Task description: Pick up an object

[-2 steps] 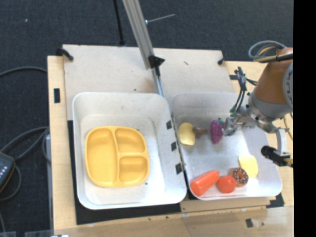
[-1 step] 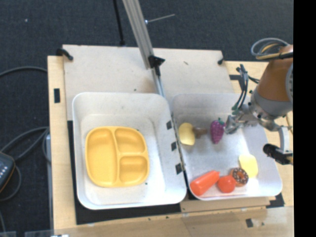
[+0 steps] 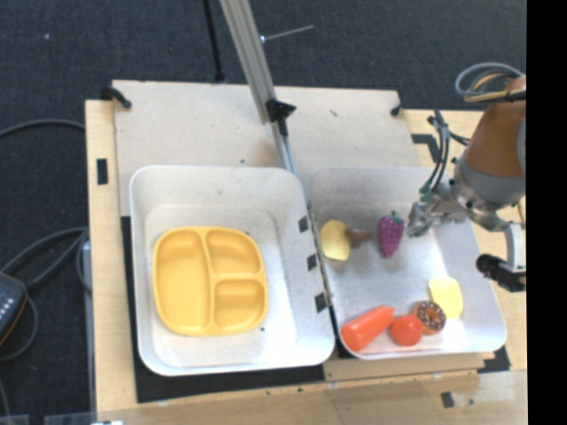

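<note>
My gripper point(image 3: 416, 220), finger gap indiscernible, hovers beside knobbly purple grapes point(image 3: 390, 234) in right bin point(image 3: 478, 339); left bin point(image 3: 146, 193) holds yellow compartment tray point(image 3: 210, 281).

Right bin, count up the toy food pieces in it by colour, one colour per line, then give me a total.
In the right bin:
Yellow: 2, the pale piece by the left wall and the yellow piece on the right side
Purple: 1, the grape bunch
Orange-red: 2, the carrot and the tomato
Brown: 1, the doughnut
Total: 6
</note>
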